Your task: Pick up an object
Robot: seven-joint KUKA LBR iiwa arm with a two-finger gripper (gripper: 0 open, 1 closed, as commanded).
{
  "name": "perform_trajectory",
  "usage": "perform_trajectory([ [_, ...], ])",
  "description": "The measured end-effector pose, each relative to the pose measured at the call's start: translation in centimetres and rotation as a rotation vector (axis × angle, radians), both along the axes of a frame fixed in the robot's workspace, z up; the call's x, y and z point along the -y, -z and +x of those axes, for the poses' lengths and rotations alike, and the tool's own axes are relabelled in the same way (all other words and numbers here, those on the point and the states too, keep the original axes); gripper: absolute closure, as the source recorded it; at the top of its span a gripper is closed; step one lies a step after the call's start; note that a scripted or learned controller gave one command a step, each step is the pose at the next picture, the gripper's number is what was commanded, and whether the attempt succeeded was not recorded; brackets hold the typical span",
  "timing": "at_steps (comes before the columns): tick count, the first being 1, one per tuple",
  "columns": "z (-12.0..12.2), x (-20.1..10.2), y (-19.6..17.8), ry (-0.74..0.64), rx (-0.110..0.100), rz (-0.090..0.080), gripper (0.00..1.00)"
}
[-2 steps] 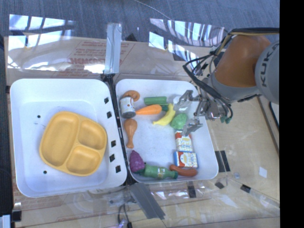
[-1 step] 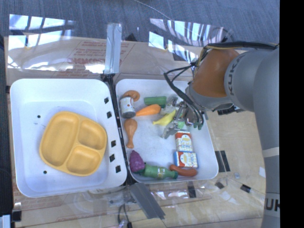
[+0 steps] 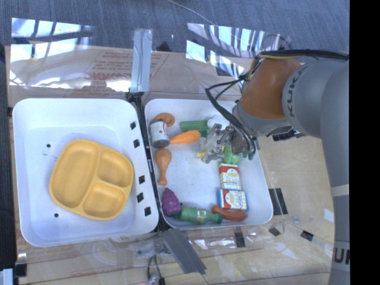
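While the gripper [image 3: 218,146] is hanging low in the right bin [image 3: 261,183], I cannot tell its state. Toys are crowding it: a green piece [image 3: 231,155] touching, a carrot [image 3: 185,138] beside. Descending could be nudging neighbours aside. Room is lying toward the bin's bare middle.

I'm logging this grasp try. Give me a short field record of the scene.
left bin: yellow divided plate
right bin: carrot, can, drumstick, purple piece, green bottle, two cartons, sausage
arm: enters from view's right, over right bin
gripper: low in right bin, beside carrot
grasp: cannot tell
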State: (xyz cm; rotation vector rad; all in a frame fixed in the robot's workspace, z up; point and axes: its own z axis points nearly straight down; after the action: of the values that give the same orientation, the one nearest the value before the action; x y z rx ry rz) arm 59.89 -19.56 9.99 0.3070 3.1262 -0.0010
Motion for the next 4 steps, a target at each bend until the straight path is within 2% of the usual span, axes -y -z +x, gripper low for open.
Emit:
perform_trajectory([
  [1,0.5,-7.3,-10.6,-0.061,0.007,0.001,1.00],
  [2,3.5,-10.7,-5.0,-0.023,-0.007,0.003,1.00],
  [3,2.6,-4.7,-8.7,-0.147,0.000,0.000,1.00],
  [4,0.7,-10.1,-1.0,-0.089,-0.007,0.001,1.00],
])
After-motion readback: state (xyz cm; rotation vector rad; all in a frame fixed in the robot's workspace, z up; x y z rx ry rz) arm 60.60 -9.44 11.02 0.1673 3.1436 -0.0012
